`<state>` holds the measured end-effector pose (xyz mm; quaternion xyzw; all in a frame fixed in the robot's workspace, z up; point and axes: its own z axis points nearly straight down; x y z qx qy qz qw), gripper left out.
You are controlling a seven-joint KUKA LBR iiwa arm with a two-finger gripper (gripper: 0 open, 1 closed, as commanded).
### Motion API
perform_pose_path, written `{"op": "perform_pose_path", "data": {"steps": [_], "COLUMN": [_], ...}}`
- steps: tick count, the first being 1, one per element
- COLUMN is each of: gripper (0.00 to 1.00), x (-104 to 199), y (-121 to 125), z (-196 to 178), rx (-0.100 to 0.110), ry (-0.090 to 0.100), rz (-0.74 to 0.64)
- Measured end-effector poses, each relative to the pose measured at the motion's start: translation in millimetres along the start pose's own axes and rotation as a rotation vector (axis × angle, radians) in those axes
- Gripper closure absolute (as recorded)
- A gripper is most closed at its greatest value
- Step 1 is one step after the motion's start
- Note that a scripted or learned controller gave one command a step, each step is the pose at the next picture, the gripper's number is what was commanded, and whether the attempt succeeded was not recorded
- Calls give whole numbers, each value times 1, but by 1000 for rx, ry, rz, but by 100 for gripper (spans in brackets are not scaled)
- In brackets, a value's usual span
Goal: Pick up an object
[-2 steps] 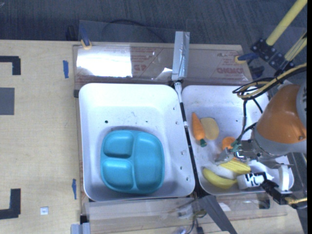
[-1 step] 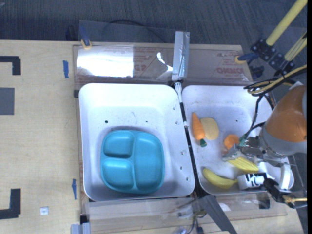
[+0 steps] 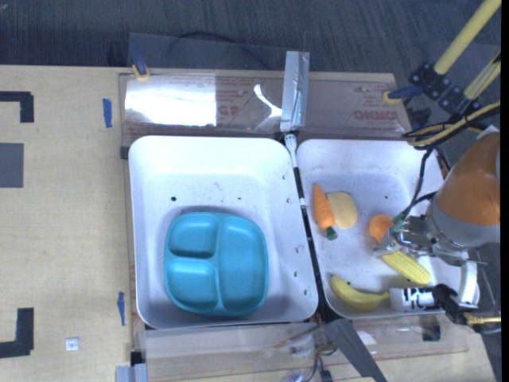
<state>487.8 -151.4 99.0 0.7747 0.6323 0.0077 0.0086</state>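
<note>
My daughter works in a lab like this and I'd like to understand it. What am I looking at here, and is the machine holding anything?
This is one camera fixed above a workbench, looking down at a slant. Two shallow white bins sit side by side. The left bin holds a blue divided plate. The right bin holds toy food: a carrot, a pale yellow piece, a small orange piece, a corn cob and a banana. The grey and orange shape at the right is a robot arm reaching in. Its gripper, a two-finger claw, sits low over the right bin near the orange piece and the corn. I cannot tell from this angle whether it has hold of anything.
</note>
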Motion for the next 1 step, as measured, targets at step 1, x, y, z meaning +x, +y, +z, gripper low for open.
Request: {"op": "perform_pose_path", "data": {"steps": [1], "gripper": [100], "x": [46], "y": [96], "z": [-77], "rx": [19], "ry": [-1], "rz": [35]}}
